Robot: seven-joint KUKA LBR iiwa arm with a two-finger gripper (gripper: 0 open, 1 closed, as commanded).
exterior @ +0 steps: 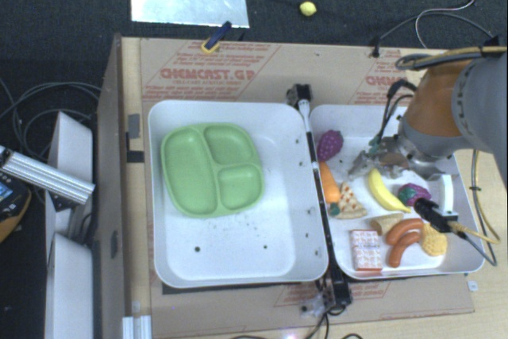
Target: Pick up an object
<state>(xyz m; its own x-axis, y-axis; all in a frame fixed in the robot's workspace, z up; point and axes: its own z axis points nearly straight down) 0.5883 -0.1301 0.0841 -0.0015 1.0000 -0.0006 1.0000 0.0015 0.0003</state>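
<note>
The right bin (pixel 349 117) holds toy food. Purple grapes (pixel 330 144) lie near its left wall, with an orange carrot (pixel 329 181) and a pizza slice (pixel 352 205) below them. A yellow banana (pixel 384 191) lies in the middle, next to a purple and green piece (pixel 413 193). A sausage (pixel 403 239), a pink wafer (pixel 366 248) and a cookie (pixel 433 242) sit along the front. My gripper (pixel 373 160) hangs open just above the banana's upper end, right of the grapes, with nothing between its fingers.
The left bin (pixel 238 250) carries a green divided plate (pixel 212 168). A black divider (pixel 316 194) separates the two bins. The grey arm with its orange band (pixel 444 103) comes in from the right over the right bin's far corner.
</note>
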